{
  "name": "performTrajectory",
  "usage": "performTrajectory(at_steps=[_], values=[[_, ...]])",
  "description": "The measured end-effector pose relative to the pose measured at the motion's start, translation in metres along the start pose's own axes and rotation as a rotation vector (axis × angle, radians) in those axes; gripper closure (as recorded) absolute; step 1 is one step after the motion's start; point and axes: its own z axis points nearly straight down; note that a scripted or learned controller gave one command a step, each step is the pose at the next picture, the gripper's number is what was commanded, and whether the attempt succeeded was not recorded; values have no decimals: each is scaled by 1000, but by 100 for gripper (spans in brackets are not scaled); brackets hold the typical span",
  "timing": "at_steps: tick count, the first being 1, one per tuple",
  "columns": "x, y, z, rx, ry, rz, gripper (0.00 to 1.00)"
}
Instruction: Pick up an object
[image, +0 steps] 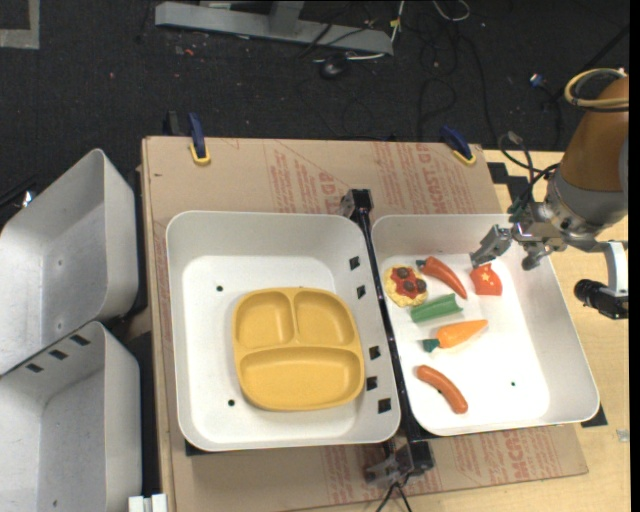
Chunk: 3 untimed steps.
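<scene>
In the right bin (560, 372) lie several toy foods: a small pizza (406, 285), a red chili pepper (443, 275), a green pod (436, 309), an orange carrot (459, 335), a sausage (442, 388) and a red piece (486, 280). My gripper (513, 246) hovers over the bin's upper right part, just above and right of the red piece. Its two fingers are spread apart with nothing between them.
A yellow divided plate (298, 348) lies in the left bin (200, 300). Both bins rest on a cardboard sheet (280, 170). Two spare white bins (60, 300) stand at the far left. Cables run behind the bench.
</scene>
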Motion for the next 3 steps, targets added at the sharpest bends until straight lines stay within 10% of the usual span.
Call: performTrajectory(at_steps=[1,2,3], values=[[10,4,51,0,1,-5,0],[9,5,37,-8,-2,-5,100],[9,8,-27,-13,-3,-5,100]])
